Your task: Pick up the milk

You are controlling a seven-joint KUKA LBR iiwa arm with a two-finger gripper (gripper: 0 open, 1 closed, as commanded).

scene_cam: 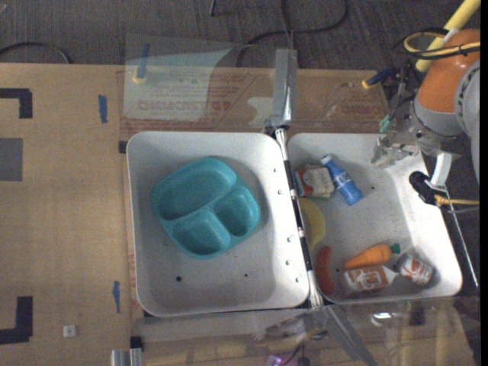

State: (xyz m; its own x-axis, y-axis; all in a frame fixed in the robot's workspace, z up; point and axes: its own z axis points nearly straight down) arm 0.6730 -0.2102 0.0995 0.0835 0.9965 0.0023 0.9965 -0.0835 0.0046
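The milk (pixel 314 181) looks like a small white and red carton lying at the upper left of the right bin (pixel 427 227), close to the divider between the bins. A blue bottle (pixel 342 180) lies just to its right, almost touching it. My gripper (pixel 392 149) hangs over the bin's upper right corner, below the orange wrist band, roughly a hand's width right of the milk and apart from it. Nothing shows in the gripper.
The right bin also holds a yellow piece (pixel 313 221), a red sausage (pixel 324 270), a carrot (pixel 369 256), a ketchup bottle (pixel 367 279) and a small can (pixel 415 268). A teal divided plate (pixel 204 206) lies in the left bin (pixel 152 280).
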